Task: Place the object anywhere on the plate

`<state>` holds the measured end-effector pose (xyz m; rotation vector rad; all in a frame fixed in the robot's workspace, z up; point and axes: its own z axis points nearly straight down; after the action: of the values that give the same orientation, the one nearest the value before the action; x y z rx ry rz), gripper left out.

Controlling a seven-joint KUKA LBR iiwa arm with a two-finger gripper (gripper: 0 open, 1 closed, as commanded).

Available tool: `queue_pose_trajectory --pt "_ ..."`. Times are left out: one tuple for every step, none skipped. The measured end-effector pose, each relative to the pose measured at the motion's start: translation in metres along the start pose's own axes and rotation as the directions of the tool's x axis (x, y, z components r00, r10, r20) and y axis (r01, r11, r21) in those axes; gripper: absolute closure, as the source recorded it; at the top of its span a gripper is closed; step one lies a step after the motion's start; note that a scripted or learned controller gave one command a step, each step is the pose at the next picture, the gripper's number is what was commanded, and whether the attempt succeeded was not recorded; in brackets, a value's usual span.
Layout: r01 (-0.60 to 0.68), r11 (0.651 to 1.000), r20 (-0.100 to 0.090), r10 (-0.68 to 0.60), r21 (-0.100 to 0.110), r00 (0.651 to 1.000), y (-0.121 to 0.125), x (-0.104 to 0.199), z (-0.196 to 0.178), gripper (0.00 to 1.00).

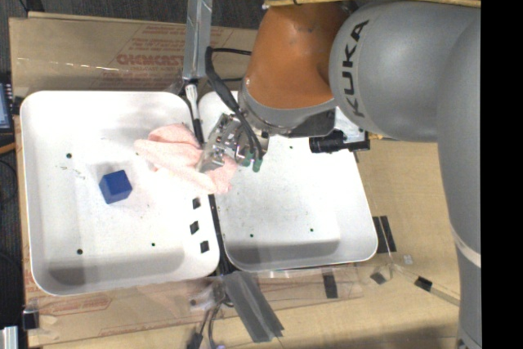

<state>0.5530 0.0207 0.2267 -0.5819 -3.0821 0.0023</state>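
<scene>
Arm [384,78]: grey KUKA body with a wide orange band, entering from the right and covering the upper right of the scene, including the far part of the right bin.

Counter [409,200]: tan surface with a brown printed cardboard sheet [106,45] lying behind the bins.

Left bin [49,176]: shallow, white, rounded corners, a few small dark dots on its floor. Contains the blue block and most of the pink cloth.

Right bin [302,217]: shallow, white, lightly speckled floor, set just beside the left bin with their inner rims touching or nearly so.

Pink cloth [176,155]: pale, crumpled, lying in the right part of the left bin and draped over the shared rim toward the right bin.

Hand [225,147]: metal assembly with cables and a small green part, poised at the cloth's right end over the seam between the bins. It touches or overlaps the cloth; whether it is released, clenched, or grasping the fabric cannot be told.

Blue block [116,185]: small cube, resting on the left bin's floor, left of the cloth and apart from it.
</scene>
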Motion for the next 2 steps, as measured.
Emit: queue_pose_trajectory --pt "0.365 0.931 0.004 -0.365 0.000 0.931 0.052 0.006 -0.002 1.00" --pt "0.370 0.929 0.002 -0.370 0.001 0.929 0.098 0.031 -0.009 1.00"
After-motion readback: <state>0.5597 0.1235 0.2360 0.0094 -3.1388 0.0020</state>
